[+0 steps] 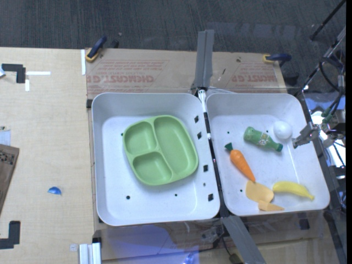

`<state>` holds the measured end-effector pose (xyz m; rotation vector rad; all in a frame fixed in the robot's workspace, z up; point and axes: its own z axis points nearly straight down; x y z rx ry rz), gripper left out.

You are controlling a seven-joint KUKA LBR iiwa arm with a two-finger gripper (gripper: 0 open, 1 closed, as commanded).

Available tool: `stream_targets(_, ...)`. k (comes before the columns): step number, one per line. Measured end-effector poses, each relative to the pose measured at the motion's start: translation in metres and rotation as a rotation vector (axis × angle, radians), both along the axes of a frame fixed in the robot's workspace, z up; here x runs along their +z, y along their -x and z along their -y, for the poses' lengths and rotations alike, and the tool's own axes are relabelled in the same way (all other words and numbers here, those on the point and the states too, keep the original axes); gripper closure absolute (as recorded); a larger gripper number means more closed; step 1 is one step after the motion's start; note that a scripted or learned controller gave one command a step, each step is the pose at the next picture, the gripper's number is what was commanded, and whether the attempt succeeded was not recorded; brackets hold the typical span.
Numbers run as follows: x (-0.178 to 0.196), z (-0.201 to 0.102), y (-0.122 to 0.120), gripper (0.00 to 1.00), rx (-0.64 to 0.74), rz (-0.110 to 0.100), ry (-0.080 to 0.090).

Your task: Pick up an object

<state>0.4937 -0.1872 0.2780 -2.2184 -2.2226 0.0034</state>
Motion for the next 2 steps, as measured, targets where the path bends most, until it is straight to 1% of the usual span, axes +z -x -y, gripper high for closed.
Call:
stream_targets(1,-0.164,-0.07,-0.054,0.0,-0.262,-0.002,0.0)
stream_targets(2,-0.187,-0.085,-0.026,0.0,-0.03,-0.001,-0.001)
